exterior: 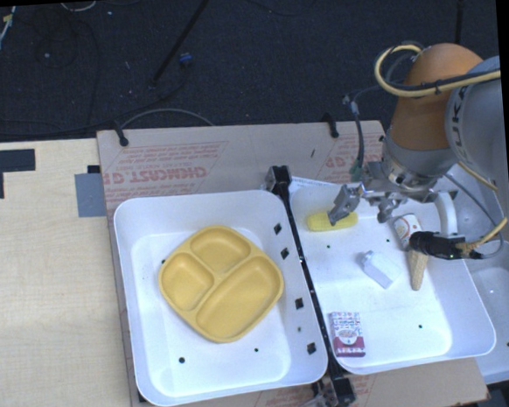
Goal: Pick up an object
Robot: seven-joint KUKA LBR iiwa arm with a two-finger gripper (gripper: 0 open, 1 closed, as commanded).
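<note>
The pincer (pixel 366 200) is hanging over the far edge of the right bin (pixel 475 334), its fingers spread apart and gripping nothing, one finger (pixel 343 203) reaching down just above a flat yellow piece (pixel 331 222). That yellow piece is lying near the bin's far left corner, its long axis running along the far edge. Toward the middle, a small white block (pixel 375 269) is lying slantwise, pointing from the far left to the near right. An ice-cream cone toy (pixel 414 253) is lying by the right edge, its tip pointing to the near edge. A red and white packet (pixel 347 333) is sitting at the near left corner; its print is too small to read. A yellow divided plate (pixel 221 282) is sitting in the left bin (pixel 153 364). The cardboard (pixel 233 156) beneath is bearing red print, not readable here.
</note>
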